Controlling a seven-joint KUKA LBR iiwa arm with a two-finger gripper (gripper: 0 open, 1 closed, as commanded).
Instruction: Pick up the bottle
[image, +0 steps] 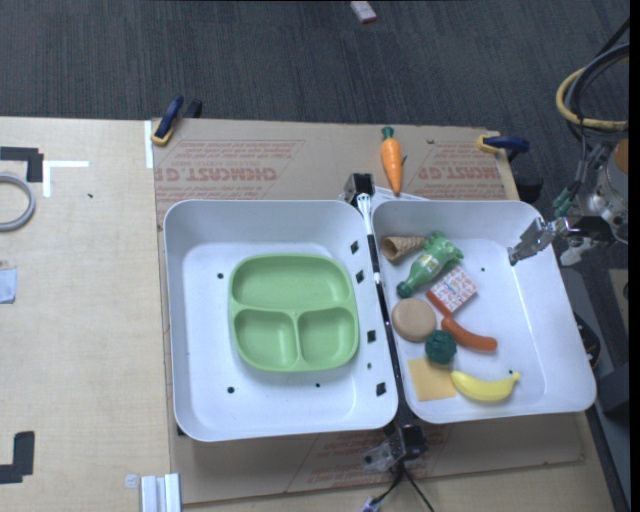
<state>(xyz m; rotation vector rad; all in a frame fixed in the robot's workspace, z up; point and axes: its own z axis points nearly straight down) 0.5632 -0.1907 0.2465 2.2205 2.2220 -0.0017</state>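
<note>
Green bottle lying tilted in right bin, wedged btw. cone and red-white card, so awkward to grab; claw over bin's right rim, well apart, open/shut: cannot tell.

The bottle lies crowded: cone touching its top end, patterned card and round bun just beside. The right bin offers open floor along its right side.
</note>
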